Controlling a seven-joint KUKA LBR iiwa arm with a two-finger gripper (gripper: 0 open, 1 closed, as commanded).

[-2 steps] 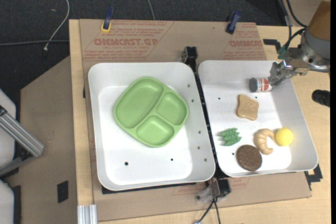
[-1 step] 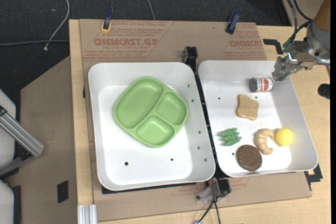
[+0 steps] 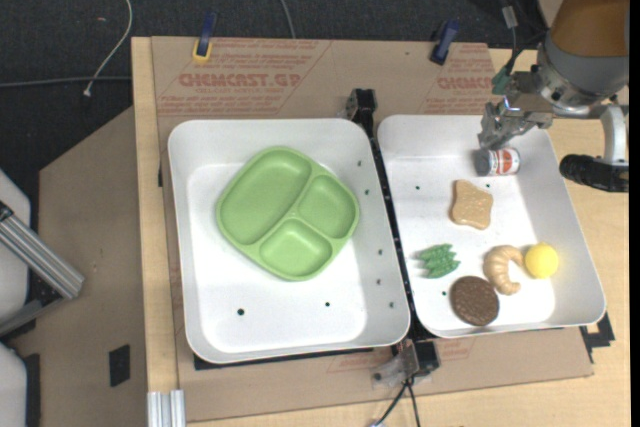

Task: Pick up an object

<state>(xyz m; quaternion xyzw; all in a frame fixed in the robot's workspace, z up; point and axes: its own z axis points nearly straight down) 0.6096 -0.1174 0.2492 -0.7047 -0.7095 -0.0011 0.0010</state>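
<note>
The right white bin (image 3: 572,245) holds several small items. A red-and-white can (image 3: 498,162) lies on its side at the far end. Nearer are a tan toast-shaped piece (image 3: 471,204), a green leafy piece (image 3: 438,260), a pale croissant (image 3: 503,269), a yellow lemon (image 3: 541,260) and a dark brown round patty (image 3: 473,301). My gripper (image 3: 503,129) hangs from the grey and orange arm directly over the can, its tip just above or touching the can's top. Nothing is lifted off the bin floor.
The left white bin (image 3: 200,295) holds a green divided plate (image 3: 288,212). A black bracket (image 3: 361,103) sits between the bins at the far edge. Blue clamps (image 3: 206,35) (image 3: 444,42) pin the cardboard base. A black arm part (image 3: 598,171) juts in at the right.
</note>
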